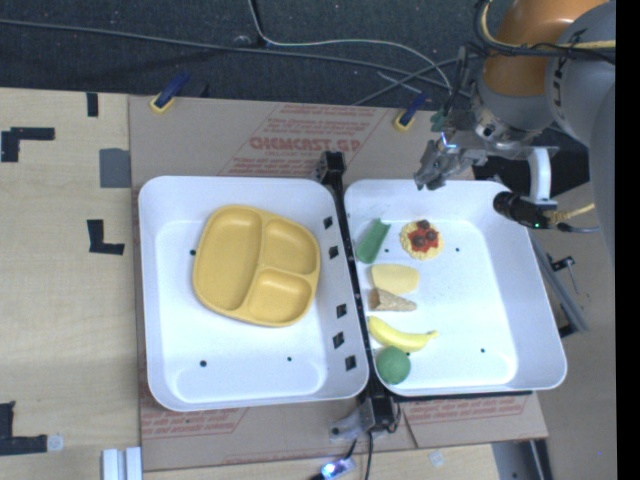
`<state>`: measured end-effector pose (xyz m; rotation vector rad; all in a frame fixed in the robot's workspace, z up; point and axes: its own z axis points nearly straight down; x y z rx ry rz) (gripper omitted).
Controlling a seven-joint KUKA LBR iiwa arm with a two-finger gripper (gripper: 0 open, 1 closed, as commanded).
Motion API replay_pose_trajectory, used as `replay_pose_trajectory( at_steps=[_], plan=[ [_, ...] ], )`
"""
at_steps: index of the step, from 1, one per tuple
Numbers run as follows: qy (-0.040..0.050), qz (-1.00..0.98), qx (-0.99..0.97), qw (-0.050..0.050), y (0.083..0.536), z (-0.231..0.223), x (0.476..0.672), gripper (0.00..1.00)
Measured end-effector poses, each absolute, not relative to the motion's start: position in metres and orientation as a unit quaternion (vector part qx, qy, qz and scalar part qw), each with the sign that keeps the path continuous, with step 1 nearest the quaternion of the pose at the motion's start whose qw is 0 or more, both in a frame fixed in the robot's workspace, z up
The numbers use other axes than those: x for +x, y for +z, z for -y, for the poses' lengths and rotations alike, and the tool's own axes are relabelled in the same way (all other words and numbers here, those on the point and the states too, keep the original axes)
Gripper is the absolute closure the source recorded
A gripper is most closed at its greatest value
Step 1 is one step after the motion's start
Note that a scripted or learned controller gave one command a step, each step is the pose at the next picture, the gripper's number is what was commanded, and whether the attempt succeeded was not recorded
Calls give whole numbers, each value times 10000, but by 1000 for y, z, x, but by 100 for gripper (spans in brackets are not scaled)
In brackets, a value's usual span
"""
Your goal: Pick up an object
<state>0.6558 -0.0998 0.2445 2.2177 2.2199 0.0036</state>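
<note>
Partly blurred tool [432, 175] above right bin's [520, 298] far rim, fingers indistinct.

You can't tell if the gripper [433, 175], upper right of frame, is open or shut: too small and blurred. Arm [545, 38] is cut off by top and right edges. Green item [394, 366] at bottom center sits partly under the banana [401, 336].

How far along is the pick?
Done: nothing lifted. The banana, green pickle and small tart all lie in the right bin. In hand: nothing visible; the end effector hangs above that bin's far rim. Left: descend, grasp, lift.
</note>
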Motion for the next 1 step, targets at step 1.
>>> replay_pose_trajectory(
  at_steps=[1],
  plan=[
    [3, -7076, 7066, 5, 265, 100, 656, 100]
  ],
)
